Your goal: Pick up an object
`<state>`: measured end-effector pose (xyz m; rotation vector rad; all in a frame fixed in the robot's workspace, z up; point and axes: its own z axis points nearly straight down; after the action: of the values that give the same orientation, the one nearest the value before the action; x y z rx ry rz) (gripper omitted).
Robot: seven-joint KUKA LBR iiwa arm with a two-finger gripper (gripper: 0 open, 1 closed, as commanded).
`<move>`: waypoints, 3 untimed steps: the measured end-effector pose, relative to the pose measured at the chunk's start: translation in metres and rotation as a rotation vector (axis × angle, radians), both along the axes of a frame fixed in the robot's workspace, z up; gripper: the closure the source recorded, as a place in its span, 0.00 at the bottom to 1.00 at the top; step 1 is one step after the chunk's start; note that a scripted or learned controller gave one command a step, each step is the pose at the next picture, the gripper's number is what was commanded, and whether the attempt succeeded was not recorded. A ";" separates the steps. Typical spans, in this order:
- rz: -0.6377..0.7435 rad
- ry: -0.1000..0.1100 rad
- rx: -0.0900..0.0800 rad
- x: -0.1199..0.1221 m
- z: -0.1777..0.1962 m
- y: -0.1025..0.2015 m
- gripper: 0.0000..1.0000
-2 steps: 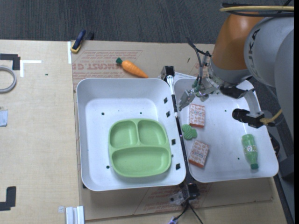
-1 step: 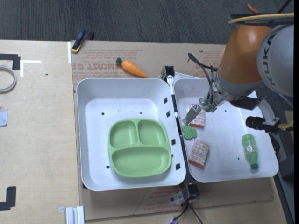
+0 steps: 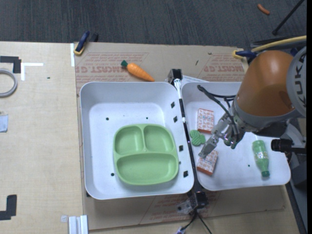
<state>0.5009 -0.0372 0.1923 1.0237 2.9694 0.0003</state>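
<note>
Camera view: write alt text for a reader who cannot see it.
A grey-and-orange robot arm reaches into the right bin, its gripper low over a small red-and-white box, beside a second box, a green round piece and a green bottle. The left bin holds a green divided plate.

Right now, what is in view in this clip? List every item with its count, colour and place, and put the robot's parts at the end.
bins: 2, white, side by side on the bench
tray: 1, green, three compartments, in the left bin
boxes: 2, red and white, in the right bin, one near its middle, one by its front edge
round piece: 1, green, in the right bin by the divider
bottle: 1, green, right side of the right bin
carrot: 1, orange, green top, on the cardboard behind the left bin
arm: 1, grey and orange, over the right bin
pincer: 1, grey, above the front box
</note>
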 end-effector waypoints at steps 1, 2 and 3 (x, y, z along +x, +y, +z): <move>-0.001 -0.002 0.000 0.077 0.000 0.032 0.00; 0.161 0.000 0.000 0.033 0.000 0.031 0.00; 0.287 -0.003 -0.001 0.101 0.000 0.032 0.00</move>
<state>0.6022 -0.0049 0.1925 0.5872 3.0818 0.0002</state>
